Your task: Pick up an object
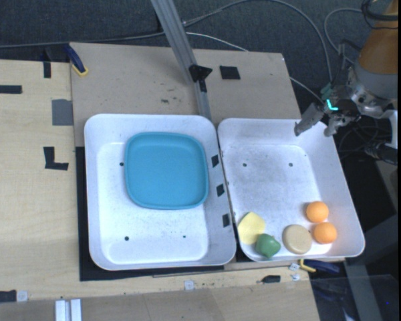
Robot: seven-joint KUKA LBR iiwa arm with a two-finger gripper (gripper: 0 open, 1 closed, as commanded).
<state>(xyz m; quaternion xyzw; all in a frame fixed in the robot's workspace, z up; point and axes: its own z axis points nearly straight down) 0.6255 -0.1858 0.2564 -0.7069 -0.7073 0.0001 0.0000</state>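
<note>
The right bin holds several small objects along its near edge: a yellow piece, a green piece, a beige round piece and two orange balls. My gripper hangs over the far right corner of that bin, well away from the objects. Its two dark fingers are spread apart with nothing between them. The arm's orange band shows at the upper right.
The left bin bears a blue square plate. A grey metal pole slants down to the gap between the bins. Cables run across the dark floor behind the bench.
</note>
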